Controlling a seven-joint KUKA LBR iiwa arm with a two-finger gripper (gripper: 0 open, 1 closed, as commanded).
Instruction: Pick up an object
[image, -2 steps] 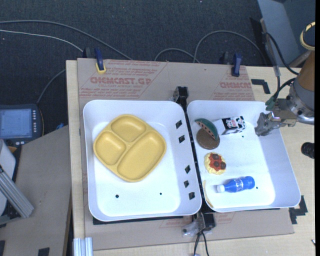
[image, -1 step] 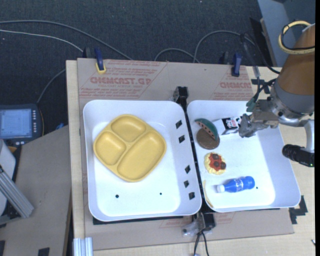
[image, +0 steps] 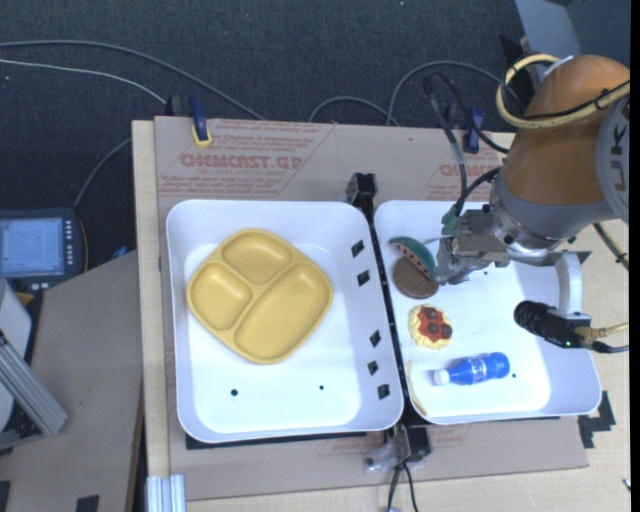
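Seen from the camera view, the gripper (image: 447, 262) hangs low in the right bin (image: 570, 400), at the bin's ten o'clock corner, directly over a brown disc-shaped item (image: 411, 279) with a green-and-red piece (image: 412, 252) touching it at its twelve o'clock. Whether the gripper is apart or together cannot be told from this angle; the wrist body hides it, and nothing is visibly held.

The brown disc looks like the object being tried for. It appears flat, light and stiff, likely a toy food piece; lying flat against the bin floor, it offers little edge, so a pinch across its rim from above seems the best hold, and it may slide rather than lift.

At the disc's five o'clock, just beside it, lies a small yellow round piece with red spots (image: 430, 326), also flat and probably light. Further toward five o'clock rests a blue bottle (image: 472, 370) on its side, smooth and rounded, likely to roll if nudged. The divider wall between the bins stands close at the disc's nine o'clock and could crowd a finger.

The left bin (image: 200, 400) holds a yellow divided plate (image: 260, 295), well apart from the work and no obstacle.
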